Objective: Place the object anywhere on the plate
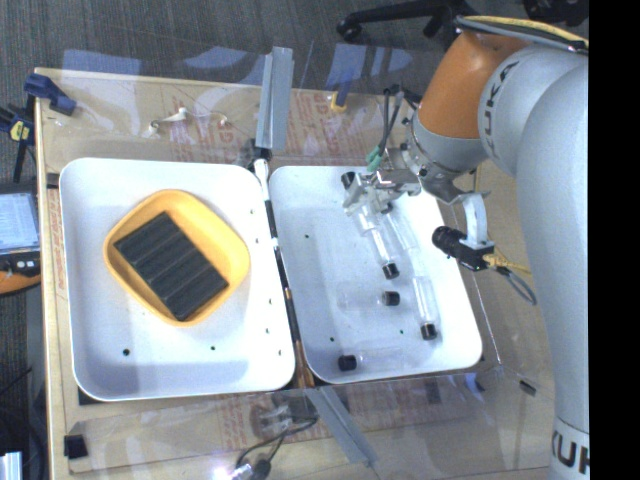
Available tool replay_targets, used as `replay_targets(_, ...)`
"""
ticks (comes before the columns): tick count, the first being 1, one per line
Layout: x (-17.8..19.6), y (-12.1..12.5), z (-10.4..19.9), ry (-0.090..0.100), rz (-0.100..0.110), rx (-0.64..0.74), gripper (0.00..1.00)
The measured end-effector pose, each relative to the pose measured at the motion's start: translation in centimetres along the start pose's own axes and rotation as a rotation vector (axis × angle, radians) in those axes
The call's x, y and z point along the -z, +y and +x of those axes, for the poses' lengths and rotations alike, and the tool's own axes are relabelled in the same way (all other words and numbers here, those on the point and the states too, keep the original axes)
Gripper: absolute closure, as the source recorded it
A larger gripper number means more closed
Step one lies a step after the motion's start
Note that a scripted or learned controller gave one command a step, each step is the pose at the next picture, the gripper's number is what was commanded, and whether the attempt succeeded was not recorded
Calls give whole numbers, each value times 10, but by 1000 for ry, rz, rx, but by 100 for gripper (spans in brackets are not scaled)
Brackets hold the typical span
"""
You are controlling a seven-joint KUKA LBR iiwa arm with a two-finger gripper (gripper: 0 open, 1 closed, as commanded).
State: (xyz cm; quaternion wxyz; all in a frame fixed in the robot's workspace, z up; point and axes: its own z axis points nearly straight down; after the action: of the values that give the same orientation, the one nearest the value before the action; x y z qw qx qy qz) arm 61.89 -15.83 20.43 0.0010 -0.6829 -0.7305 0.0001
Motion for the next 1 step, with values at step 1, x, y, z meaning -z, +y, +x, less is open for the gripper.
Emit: replay_targets(1, -13, 6, 76, 0, 3, 213, 100)
